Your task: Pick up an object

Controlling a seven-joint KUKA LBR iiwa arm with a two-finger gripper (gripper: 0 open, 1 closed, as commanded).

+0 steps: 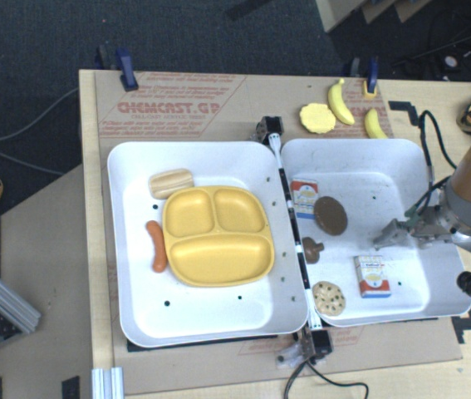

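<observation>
The right bin (360,160) holds several small items. A red and white carton (304,198) lies at its left side, with a round brown patty (331,215) just beside it. A small brown piece (311,250) rests lower down, a chocolate-chip cookie (328,298) lies near the front left corner, and a second small carton (372,275) lies right of it. My gripper (390,233) hangs low over the right half of this bin, above and slightly right of the second carton. It touches none of the items and nothing is visibly held.
The left bin (127,223) holds a yellow divided plate (217,235), a bread roll (171,182) and a sausage (158,245). Two bananas (341,102) (375,123) and a yellow disc (318,118) lie on the bench behind the right bin. A metal divider (289,214) joins the bins.
</observation>
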